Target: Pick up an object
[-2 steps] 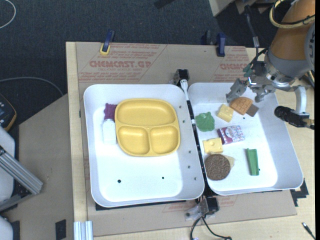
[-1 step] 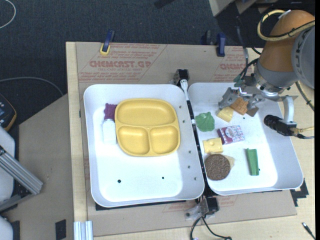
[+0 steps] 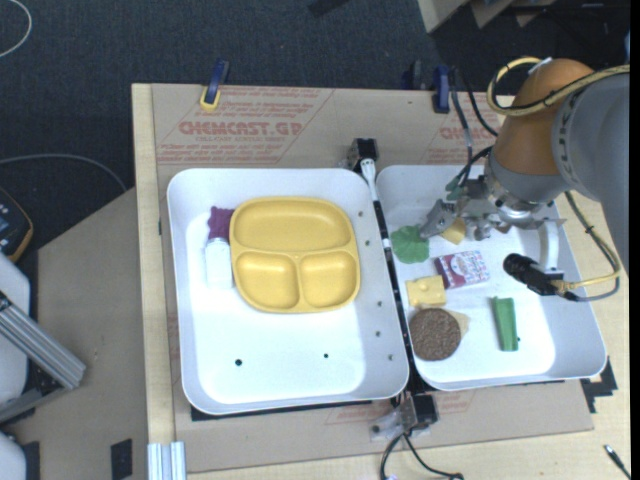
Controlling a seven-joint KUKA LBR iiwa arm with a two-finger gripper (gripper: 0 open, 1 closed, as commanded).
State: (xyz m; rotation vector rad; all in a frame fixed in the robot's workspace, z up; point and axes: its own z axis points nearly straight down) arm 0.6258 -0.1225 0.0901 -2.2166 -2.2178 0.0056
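Brown disc [image 3: 436,333] nearest, 6 o'clock in right bin [image 3: 575,353]; green stick [image 3: 505,323] at its 3 o'clock, yellow block [image 3: 427,292] at its 12, touching. Packet [image 3: 461,268] mid-bin, green blob [image 3: 409,244] at 9 o'clock by wall. Gripper [image 3: 452,221] low at 12 o'clock of packet, over small yellow piece [image 3: 455,233]; cannot tell how far open, nothing seen held. Likely target: that piece. Risk: blob and packet crowd it, fingers may nudge rather than grip. Left bin [image 3: 300,383]: yellow tray [image 3: 295,253].
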